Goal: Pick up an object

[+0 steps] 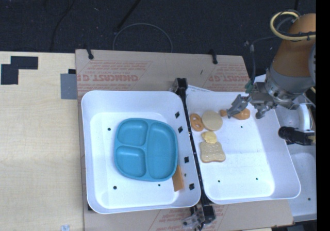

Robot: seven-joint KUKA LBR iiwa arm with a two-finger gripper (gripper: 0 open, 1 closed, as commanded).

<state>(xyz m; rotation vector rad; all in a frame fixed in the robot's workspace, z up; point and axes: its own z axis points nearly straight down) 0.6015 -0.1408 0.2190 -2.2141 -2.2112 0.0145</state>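
Lying just beside the spread-fingered claw (242,107), an orange piece (242,115) rests in the right bin (268,183).

The right bin (258,183) has bare floor at its near half; food pieces (210,137) crowd its far left part.

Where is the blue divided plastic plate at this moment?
The blue divided plastic plate lies flat in the left white bin of the camera view, with a thin tan strip at its lower right edge, beside the divider between the bins.
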